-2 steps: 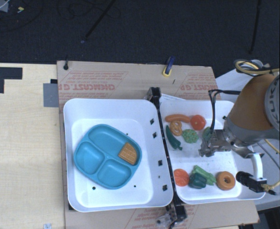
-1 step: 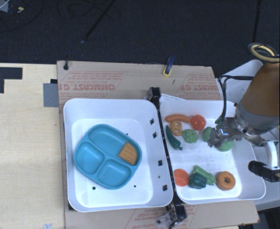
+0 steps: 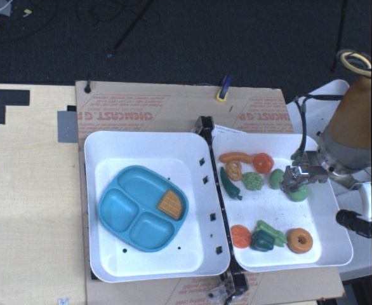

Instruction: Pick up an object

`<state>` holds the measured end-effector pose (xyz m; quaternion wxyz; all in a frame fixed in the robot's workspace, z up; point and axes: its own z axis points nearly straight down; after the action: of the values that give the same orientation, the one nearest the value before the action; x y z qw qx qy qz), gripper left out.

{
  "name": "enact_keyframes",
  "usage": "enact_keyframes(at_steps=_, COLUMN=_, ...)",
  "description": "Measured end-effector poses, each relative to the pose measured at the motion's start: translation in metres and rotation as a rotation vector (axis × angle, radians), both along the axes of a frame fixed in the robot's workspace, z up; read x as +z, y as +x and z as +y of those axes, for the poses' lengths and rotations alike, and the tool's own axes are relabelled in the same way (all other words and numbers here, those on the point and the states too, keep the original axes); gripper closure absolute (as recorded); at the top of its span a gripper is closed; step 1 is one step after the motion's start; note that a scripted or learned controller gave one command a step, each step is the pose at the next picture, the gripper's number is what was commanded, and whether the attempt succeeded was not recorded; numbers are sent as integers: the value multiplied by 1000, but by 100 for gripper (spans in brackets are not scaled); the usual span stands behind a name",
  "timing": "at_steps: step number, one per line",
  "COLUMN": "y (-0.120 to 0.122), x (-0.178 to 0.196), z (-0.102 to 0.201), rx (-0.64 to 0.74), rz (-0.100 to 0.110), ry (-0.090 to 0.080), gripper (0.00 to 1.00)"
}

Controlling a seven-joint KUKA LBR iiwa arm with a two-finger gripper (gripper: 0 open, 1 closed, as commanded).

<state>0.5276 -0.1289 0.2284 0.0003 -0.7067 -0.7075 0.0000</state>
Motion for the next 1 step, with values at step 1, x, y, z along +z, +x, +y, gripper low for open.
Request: enact_keyframes(at_steps=1, y=-21, x=-1, z=45, rx=1, rz=5, ry=2, gripper=100)
